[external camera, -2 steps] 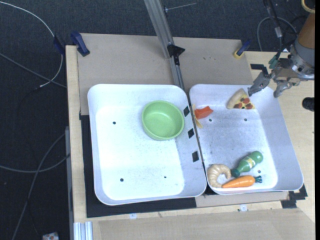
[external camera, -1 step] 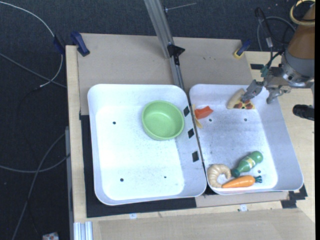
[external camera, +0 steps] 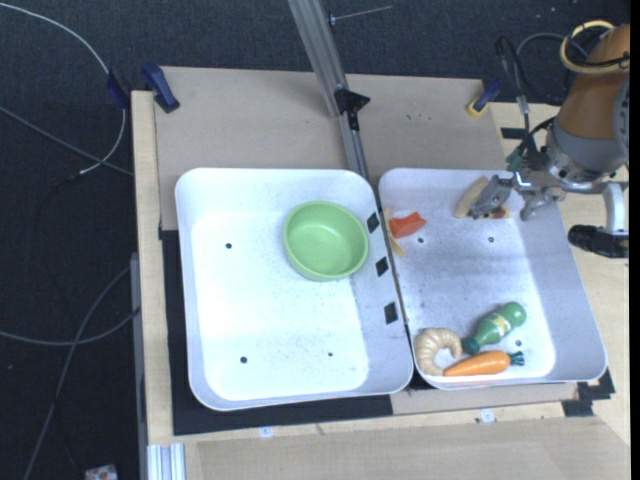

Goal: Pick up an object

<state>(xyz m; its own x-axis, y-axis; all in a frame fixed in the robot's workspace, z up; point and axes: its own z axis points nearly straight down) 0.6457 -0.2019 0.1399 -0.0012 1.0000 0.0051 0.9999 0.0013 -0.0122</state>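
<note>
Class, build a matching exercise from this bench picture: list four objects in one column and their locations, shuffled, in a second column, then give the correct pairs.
Objects:
1. green bowl
2. carrot
3. small orange piece
4. gripper

Places:
A. near edge of the right bin
B. over the right bin's far end
C. upper right part of the left bin
D. right bin, beside the divide between bins

Pairs: 1-C, 2-A, 3-D, 4-B

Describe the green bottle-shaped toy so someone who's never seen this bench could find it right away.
Look in the right-hand white bin, at its near edge. Three toys cluster there: the green bottle-shaped toy lies tilted just above the orange carrot, right of the tan croissant. It alone is green.
</note>
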